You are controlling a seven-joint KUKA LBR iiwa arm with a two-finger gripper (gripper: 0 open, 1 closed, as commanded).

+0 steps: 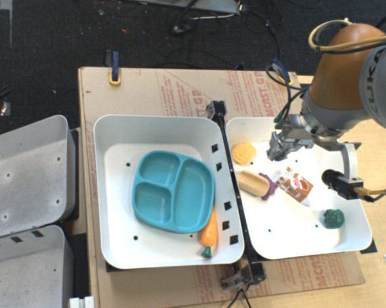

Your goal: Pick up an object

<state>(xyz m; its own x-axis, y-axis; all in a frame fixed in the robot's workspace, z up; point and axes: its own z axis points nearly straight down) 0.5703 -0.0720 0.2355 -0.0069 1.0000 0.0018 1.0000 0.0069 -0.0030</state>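
My gripper [277, 151] hangs over the upper middle of the right bin [353, 236], pointing down and to the left. A yellow ridged piece [244, 153] lies just left of it. Below it sit a tan bread-like roll [252, 183] with a purple bit at its end and a small brown and white packet [295, 185]. A dark green lump [333, 219] rests near the bin's lower right corner. I see nothing between the fingers.
The left bin [109, 191] holds a teal divided plate [175, 191] and an orange carrot [209, 234] at its lower right. A black clamp strip [230, 172] runs between the bins. Grey trays [26, 172] lie off to the left.
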